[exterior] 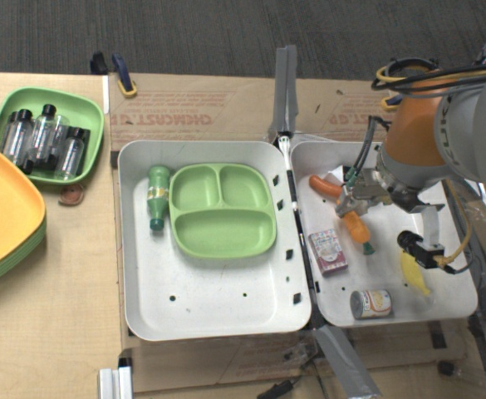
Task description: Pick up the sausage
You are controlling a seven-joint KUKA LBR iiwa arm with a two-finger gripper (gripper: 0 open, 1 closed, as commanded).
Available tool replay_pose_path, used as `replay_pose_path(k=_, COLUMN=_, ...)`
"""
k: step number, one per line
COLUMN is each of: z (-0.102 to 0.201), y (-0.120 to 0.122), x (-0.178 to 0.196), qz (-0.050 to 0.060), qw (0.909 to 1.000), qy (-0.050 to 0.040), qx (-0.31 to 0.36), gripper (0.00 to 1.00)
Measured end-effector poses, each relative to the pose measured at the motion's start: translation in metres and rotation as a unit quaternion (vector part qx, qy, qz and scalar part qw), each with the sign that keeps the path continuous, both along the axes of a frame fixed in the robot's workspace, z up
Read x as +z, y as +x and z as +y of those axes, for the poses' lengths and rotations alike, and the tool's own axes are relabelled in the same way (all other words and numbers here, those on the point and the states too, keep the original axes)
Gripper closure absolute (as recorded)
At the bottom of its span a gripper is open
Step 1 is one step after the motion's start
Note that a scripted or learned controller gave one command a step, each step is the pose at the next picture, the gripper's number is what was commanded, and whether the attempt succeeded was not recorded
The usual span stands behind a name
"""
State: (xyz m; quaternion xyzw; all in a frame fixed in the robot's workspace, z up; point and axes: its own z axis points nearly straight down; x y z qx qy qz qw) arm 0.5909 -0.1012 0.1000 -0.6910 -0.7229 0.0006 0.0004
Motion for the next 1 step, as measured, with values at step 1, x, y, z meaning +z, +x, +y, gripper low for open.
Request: replay_pose_path(k=1, z=0.041, y=0.0679, x=0.0914, qz=0.0, qw=1.0, qy=-0.001, qx=-0.008, gripper=1.0)
